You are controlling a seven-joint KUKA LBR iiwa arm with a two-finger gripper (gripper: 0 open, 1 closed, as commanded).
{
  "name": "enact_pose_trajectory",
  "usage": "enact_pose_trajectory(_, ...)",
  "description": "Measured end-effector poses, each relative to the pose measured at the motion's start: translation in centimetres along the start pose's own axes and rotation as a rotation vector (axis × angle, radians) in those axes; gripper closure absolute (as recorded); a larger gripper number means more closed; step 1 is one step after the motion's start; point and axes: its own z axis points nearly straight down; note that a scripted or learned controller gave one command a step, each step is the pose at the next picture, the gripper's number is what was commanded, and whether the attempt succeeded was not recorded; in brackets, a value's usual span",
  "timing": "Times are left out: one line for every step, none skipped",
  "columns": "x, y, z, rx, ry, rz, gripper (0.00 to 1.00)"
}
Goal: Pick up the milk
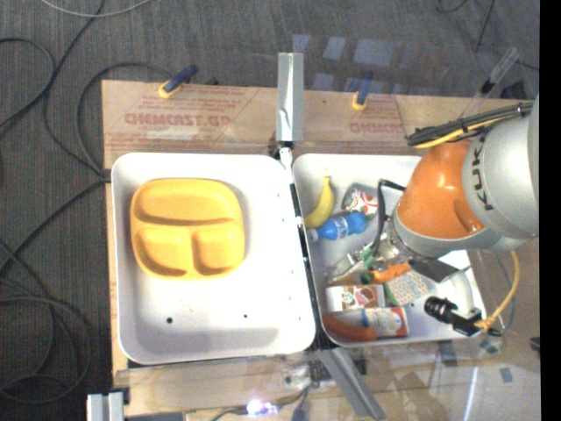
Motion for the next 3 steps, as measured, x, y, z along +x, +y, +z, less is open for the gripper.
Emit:
enact_pose_trajectory(-1.8,4.4,-13.5,0.021,0.014,-0.121,0.00)
enact_pose_trajectory(-2.8,-4.1,-5.5,0.022,0.017,-0.287,0.00)
enact_pose_trajectory(-7.4,-5.2,-16.3,0.018,0.014,-0.373,0.00)
